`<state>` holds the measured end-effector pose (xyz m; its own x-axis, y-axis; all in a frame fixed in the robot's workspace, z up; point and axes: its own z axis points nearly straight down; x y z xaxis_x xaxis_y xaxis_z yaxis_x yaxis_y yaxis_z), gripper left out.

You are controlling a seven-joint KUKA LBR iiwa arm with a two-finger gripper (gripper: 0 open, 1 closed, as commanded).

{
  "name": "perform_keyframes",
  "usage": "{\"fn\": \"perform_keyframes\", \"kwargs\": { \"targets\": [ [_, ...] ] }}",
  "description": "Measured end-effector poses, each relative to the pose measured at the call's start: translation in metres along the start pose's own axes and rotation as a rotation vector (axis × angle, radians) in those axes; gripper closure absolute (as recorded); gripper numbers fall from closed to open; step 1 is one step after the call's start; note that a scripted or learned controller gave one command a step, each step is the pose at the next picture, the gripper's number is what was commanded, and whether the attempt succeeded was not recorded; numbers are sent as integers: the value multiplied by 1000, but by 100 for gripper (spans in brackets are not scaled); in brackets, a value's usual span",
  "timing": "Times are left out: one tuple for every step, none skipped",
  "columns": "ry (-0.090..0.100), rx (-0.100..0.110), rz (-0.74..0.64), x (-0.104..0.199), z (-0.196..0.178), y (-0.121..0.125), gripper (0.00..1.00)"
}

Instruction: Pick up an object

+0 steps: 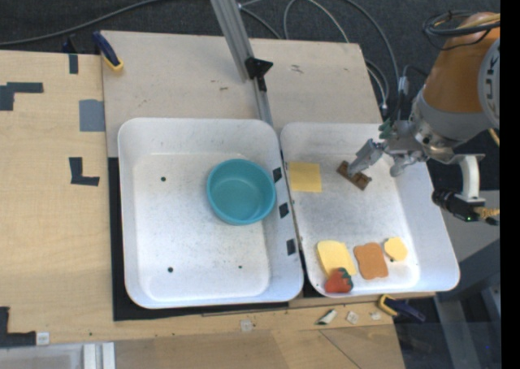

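Grey arm [455, 91] reaching from right | fingers [367, 156] over brown block [354, 175] | spread: cannot tell

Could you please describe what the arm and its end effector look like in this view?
The arm has a broad orange band above a grey wrist. The end effector is grey metal with slim fingers, and a white fitting with dark cabling hangs beside the wrist.

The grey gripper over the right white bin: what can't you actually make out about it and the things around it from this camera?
- Gripper: too small and blurred to tell open from shut, or whether it touches the small brown block.
- Grey-and-orange arm: cut off by the right edge.
- Red, strawberry-like piece: too small to identify, overlapping the yellow piece.
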<state>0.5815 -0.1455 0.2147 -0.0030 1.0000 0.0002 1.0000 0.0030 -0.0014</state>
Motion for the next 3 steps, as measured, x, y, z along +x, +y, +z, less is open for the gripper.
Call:
{"fn": "perform_keyframes", "kwargs": {
  "targets": [
    [0, 0, 0, 0, 0, 0, 0],
    [0, 7, 1, 0, 65, 0, 0],
    [0, 4, 2, -4, 111, 5, 0]
  ]
}}
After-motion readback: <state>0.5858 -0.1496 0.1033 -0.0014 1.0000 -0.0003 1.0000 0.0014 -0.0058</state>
